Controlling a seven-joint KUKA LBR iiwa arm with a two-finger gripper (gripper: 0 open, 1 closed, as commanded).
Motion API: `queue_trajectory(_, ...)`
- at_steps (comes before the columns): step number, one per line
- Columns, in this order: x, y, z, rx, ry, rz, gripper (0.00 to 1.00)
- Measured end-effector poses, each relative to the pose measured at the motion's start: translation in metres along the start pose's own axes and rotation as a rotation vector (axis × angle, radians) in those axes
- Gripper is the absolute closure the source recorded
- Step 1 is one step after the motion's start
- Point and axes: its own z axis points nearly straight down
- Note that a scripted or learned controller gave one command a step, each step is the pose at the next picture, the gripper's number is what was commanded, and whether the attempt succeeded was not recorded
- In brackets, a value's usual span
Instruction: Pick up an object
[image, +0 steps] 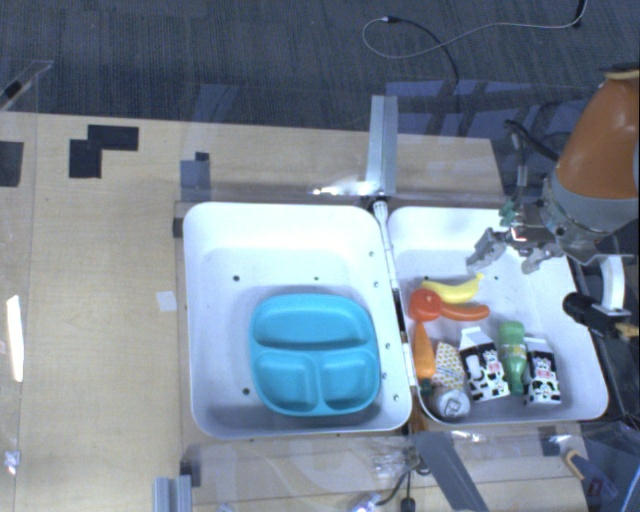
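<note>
Open end effector (512, 250) above banana (450, 291)

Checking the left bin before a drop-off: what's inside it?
The left bin holds one blue divided plate, lying flat, its three compartments bare. Whatever is beneath the plate is covered.

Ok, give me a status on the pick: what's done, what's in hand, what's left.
Done: the gripper is over the right bin, above and right of the banana.
In hand: nothing; no object sits between its fingers, which look spread.
Left: the whole grasp and lift. The banana, green bottle and cow-print cartons lie in the right bin, and the blue tray sits in the left bin.
</note>
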Motion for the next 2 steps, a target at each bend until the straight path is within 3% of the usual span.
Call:
queue_trajectory(1, -0.018, -0.018, 0.138, -0.002, 0.000, -0.054, 0.00)
queue_trajectory(2, -0.004, -0.006, 0.136, -0.002, 0.000, 0.065, 0.00)
